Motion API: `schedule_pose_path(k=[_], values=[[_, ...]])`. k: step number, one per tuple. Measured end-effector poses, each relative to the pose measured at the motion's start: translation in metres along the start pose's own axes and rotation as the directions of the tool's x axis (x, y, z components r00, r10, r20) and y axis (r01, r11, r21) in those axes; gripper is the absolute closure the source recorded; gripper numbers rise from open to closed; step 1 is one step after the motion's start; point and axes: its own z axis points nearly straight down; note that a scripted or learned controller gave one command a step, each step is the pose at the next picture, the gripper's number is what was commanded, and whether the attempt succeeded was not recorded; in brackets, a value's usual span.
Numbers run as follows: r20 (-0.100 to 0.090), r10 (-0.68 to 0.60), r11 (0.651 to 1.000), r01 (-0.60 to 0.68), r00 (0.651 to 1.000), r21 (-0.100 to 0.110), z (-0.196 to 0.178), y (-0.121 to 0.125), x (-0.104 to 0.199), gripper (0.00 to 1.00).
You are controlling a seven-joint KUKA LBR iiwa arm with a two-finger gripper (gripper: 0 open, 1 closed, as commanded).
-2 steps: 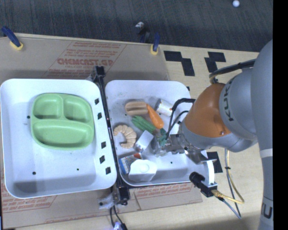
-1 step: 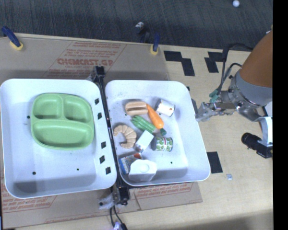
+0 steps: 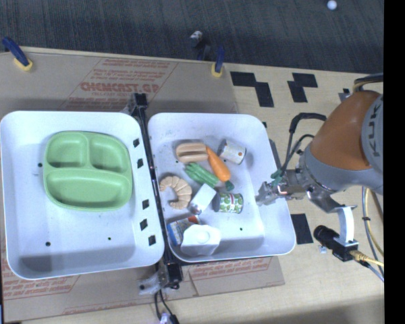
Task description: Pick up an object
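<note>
Orange carrot lengthwise upper-left to lower-right, tip upper-left; claw grip state unclear, at bin's right rim.

A single fixed camera looks down at a slant from well above the surface, taking in both white bins side by side, with the arm at the right.

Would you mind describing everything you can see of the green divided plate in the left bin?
The green divided plate is pale green, looks like moulded plastic, and has rounded corners. Raised ridges split it into three compartments: two smaller ones along the far side and one wide one along the near side. It lies flat and upright on the floor of the left bin, towards that bin's far half, slightly turned. Nothing appears to lie in it, and no other object touches it.
</note>
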Motion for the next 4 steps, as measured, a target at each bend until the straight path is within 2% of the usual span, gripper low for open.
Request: schedule_pose_path(k=[1, 2, 3, 4], values=[[0.002, -0.001, 1.0, 0.001, 1.0, -0.004, -0.077, 0.055, 0.02, 1.0], [0.001, -0.001, 1.0, 0.001, 1.0, -0.004, -0.076, 0.055, 0.02, 0.0], [0.002, 0.0, 1.0, 0.0, 1.0, -0.001, -0.041, 0.0, -0.001, 0.0], [0.003, -0.001, 1.0, 0.001, 1.0, -0.023, 0.077, 0.036, 0.003, 0.0]])
